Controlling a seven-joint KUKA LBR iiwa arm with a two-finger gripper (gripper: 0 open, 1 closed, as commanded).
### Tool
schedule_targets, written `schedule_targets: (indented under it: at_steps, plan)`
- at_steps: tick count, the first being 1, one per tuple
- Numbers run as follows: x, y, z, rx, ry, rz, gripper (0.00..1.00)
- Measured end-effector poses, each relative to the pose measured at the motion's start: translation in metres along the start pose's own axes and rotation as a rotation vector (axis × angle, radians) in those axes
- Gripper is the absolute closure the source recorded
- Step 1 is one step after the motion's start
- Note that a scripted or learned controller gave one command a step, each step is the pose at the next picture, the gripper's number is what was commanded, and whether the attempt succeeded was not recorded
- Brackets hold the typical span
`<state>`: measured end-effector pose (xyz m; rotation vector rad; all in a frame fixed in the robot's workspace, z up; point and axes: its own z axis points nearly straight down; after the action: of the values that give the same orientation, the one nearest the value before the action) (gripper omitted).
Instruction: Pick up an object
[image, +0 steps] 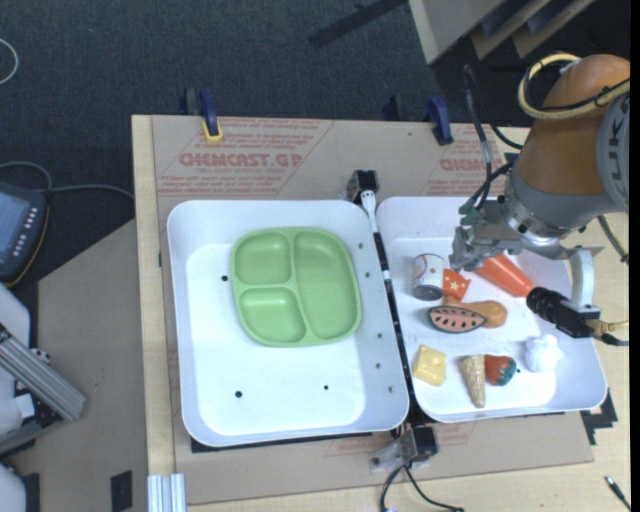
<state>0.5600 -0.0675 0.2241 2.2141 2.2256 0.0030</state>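
Observation:
The right bin (590, 385) holds several toy foods. A small white and red can (427, 274) lies at its left, touching a red carton (455, 285). An orange carrot (505, 275) lies to the right of them. Below are a watermelon slice (455, 319) and a brown bread piece (491, 312). Nearer the front edge lie a yellow cheese wedge (430, 365), an ice cream cone (473, 381), a red and teal piece (501, 370) and a white piece (543, 352). My gripper (466, 255) hangs low over the bin, just above the red carton and beside the carrot.
The left bin (200, 350) holds a green divided plate (296, 286) in its upper half. A black cylindrical part (558, 310) juts over the right bin's right side. Blue clamps (210, 110) hold the board at the back.

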Motion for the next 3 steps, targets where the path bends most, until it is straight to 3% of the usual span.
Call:
schedule_targets:
  at_steps: [1, 3]
  plan:
    - [0.052, 0.016, 0.009, 0.0, 0.001, 0.0, 1.0]
    - [0.158, 0.078, 0.005, -0.002, 0.002, 0.0, 1.0]
